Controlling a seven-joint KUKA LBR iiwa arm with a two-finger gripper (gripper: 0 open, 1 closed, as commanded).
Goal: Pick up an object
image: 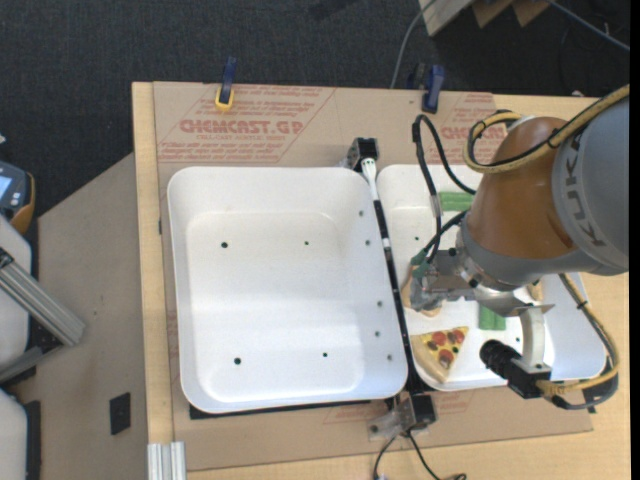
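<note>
While the arm reaches in from three o'clock, the scene sorts out as follows.

Arm posture: the arm (560, 198) is bent low over the right bin, its orange band and grey wrist covering much of that bin. I judge it is placed so because every object lies there.

Gripper: the gripper (432, 290) sits low at the right bin's nine o'clock side, near the divider between the bins. Whether it is spread or pressed together I cannot tell; the wrist body hides its tips, and nothing can be seen pinched in it.

Left bin: the left bin (270, 288) is a shallow white tray taking up the bench from nine o'clock to centre; its floor shows small dark dots and nothing else.

Right bin: the right bin (400, 193) lies at three o'clock, largely under the arm.

Contents, right bin: a pizza slice toy (443, 352) lies at the bin's seven o'clock corner, just below the gripper. A green object (456, 202) peeks out at twelve o'clock beside the wrist. Another green piece (494, 318) shows near five o'clock of the gripper.

Task's thing: the pizza slice toy is the nearest candidate, lying flat on the bin floor and apart from the gripper.

Step in hand: likely a descent toward a grasp, with nothing yet lifted.

Risk: a flat slice close to the bin wall may slip from a pinch.
</note>
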